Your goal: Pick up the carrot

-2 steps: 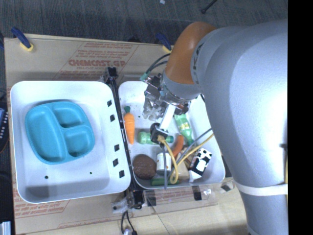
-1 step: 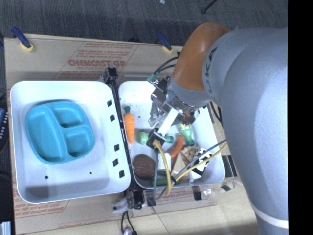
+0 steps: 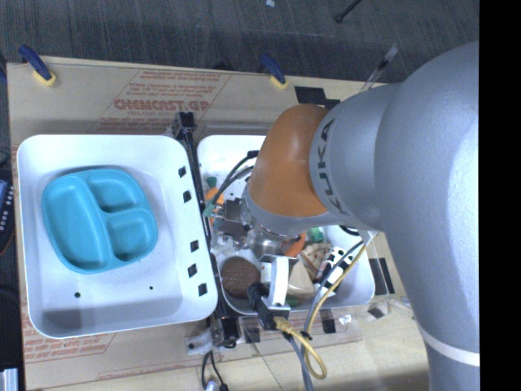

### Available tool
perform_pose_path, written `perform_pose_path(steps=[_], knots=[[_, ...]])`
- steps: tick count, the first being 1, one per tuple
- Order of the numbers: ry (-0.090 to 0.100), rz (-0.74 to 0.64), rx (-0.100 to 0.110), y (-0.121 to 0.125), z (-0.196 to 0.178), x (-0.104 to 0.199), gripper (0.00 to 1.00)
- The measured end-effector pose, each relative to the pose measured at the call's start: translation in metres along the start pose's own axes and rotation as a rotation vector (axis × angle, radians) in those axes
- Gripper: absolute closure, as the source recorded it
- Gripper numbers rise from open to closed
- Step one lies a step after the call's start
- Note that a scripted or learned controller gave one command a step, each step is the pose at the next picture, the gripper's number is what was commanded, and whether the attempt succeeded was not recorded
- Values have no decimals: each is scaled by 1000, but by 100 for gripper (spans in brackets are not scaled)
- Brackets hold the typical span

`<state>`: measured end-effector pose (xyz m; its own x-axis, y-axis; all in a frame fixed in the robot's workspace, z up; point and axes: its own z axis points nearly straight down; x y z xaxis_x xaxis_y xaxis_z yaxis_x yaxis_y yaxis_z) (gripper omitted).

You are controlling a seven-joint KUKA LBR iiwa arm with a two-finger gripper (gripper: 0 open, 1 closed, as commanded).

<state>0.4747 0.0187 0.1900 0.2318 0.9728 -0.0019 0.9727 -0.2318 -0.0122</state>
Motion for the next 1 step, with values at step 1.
perform_pose_path(steps=[1], knots=[[0, 331, -4, 35, -34, 24, 100]])
